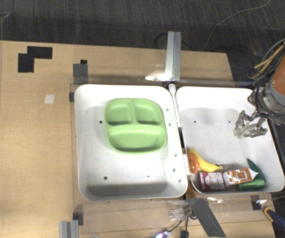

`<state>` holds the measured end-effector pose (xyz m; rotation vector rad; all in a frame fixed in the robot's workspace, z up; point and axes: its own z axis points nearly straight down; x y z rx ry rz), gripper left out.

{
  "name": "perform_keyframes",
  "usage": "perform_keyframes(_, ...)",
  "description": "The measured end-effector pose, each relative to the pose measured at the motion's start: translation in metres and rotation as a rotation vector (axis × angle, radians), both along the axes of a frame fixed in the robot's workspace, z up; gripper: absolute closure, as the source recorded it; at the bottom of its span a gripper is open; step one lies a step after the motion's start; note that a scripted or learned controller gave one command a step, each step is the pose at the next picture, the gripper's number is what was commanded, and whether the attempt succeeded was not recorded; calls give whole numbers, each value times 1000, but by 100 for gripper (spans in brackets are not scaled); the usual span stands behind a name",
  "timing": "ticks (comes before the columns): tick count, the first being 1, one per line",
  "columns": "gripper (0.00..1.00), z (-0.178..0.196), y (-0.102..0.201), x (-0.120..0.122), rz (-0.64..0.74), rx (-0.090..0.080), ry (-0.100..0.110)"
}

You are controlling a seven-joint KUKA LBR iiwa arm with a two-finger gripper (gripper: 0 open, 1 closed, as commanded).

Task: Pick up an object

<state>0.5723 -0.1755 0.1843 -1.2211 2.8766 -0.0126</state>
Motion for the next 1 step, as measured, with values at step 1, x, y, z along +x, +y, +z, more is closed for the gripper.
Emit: perform_keyframes(1, 100, 30, 43, 32, 84, 1, 8)
